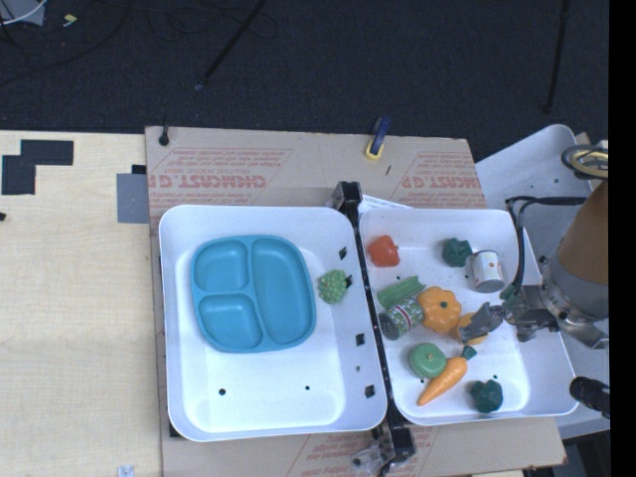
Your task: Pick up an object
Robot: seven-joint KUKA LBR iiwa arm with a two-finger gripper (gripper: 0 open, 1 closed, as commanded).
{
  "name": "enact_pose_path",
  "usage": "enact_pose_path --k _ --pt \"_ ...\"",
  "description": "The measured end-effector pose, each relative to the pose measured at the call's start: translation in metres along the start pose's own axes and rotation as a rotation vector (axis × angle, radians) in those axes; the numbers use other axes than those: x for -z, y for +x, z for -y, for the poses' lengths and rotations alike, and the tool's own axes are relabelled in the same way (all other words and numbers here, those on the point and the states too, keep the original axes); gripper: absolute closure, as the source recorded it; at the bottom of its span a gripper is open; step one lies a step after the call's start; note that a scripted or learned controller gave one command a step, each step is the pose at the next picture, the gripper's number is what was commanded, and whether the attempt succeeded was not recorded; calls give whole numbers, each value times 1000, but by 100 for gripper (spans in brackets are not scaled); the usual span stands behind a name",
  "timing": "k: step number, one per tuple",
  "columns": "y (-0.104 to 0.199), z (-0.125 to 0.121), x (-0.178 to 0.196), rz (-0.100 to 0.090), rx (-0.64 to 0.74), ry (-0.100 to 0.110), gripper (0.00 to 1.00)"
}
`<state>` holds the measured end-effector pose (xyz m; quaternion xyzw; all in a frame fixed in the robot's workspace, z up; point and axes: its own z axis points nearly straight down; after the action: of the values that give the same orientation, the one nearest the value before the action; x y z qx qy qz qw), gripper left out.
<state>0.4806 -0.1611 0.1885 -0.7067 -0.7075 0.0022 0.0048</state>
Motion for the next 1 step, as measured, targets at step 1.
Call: enact_pose_path --k 1 --pt "-8 6 -53 0 -1 -1 0"
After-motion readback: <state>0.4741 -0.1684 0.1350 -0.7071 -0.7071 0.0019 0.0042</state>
